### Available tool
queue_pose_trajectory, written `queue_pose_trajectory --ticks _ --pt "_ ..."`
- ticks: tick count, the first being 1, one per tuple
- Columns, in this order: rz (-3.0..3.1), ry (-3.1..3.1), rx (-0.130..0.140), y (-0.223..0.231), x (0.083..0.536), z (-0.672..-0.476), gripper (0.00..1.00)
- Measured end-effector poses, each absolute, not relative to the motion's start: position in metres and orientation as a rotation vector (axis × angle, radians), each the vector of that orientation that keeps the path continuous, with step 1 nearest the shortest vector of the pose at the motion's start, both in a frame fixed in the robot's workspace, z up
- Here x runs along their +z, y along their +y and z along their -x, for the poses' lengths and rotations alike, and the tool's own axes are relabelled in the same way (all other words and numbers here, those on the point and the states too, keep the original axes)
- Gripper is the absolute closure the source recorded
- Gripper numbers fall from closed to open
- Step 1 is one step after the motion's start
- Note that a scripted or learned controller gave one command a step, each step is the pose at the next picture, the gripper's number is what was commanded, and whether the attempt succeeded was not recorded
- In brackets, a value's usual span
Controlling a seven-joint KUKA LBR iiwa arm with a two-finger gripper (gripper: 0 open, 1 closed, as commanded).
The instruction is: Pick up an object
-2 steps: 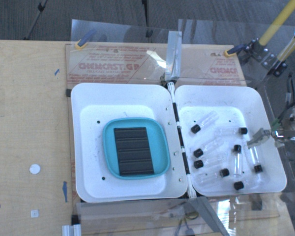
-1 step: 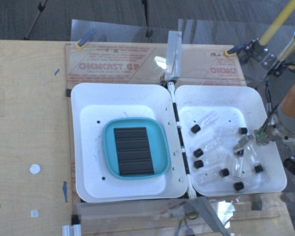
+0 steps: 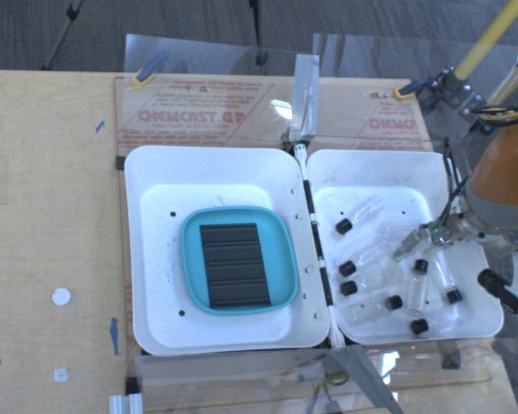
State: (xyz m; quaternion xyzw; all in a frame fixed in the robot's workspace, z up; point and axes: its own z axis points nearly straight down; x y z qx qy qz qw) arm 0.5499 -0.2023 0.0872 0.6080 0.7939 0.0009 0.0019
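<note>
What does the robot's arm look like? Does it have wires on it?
The arm is big and rounded, grey with a wide orange band above the wrist. Thin dark cables run down its side toward the gripper, which is small, slim and silvery metal, poking out over the right bin. A black knob-like piece sticks out lower down near the arm.

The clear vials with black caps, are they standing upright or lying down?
Lying down: the vials rest on their sides in the right bin, caps pointing various ways.

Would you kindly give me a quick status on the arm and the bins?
Gripper low in the right bin, among clear vials with black caps. No vial seen held. Left bin holds teal tray with dark block.
</note>
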Motion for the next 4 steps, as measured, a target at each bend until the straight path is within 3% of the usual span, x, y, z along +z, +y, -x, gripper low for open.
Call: queue_pose_trajectory --ticks 1,2,3,4 --pt "-1.863 2.526 0.007 -0.141 0.088 -0.481 0.0" --pt "-1.861 2.516 0.011 -0.142 0.099 -0.484 1.0" --pt "-1.986 2.433 0.001 -0.102 0.184 -0.537 1.0" --pt "-1.95 2.459 0.0 -0.087 0.221 -0.574 1.0"
